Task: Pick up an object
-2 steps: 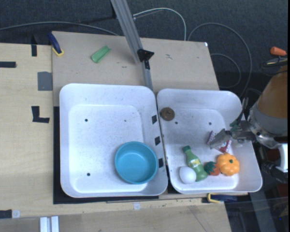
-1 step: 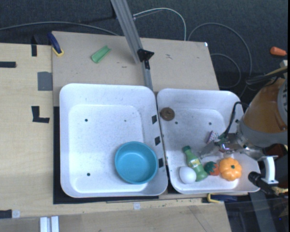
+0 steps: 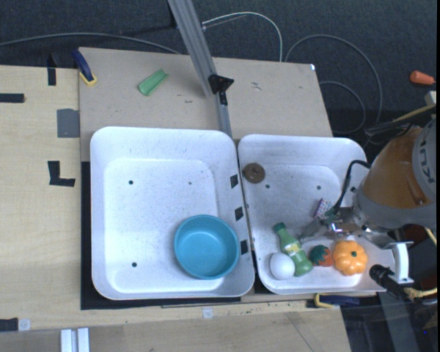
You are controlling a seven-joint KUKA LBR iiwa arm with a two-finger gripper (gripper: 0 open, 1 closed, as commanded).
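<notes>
No words, labels, brand names or numbers can be read on the bins (image 3: pixel 161 139), the tabletop (image 3: pixel 29 160) or anything lying on them.

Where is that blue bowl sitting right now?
The blue bowl sits in the left bin, in its near right corner, close to the wall it shares with the right bin.

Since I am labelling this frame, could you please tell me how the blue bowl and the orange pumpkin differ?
The blue bowl lies in the left bin; the orange pumpkin lies in the right bin. The bowl is larger, open and hollow; the pumpkin is small, solid and ribbed. The bowl sits alone; the pumpkin sits among other small items. Both are round.
</notes>
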